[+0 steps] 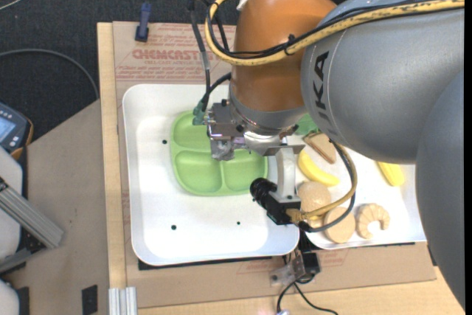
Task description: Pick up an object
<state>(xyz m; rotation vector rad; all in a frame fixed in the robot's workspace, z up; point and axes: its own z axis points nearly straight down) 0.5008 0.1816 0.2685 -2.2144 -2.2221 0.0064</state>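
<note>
A green divided plate lies in the left white bin, toward its back right. My gripper hangs over the plate's right half, close to or touching its surface, and the orange wrist above hides most of it. I see nothing held in it. In the right bin lie a yellow banana, a brown wedge, a beige round piece, a tan disc and a croissant.
The grey arm covers most of the right bin and the plate's back right corner. A second yellow piece peeks out beside the arm. A black cable fitting hangs over the seam between the bins. A blue clip lies on the cardboard behind.
</note>
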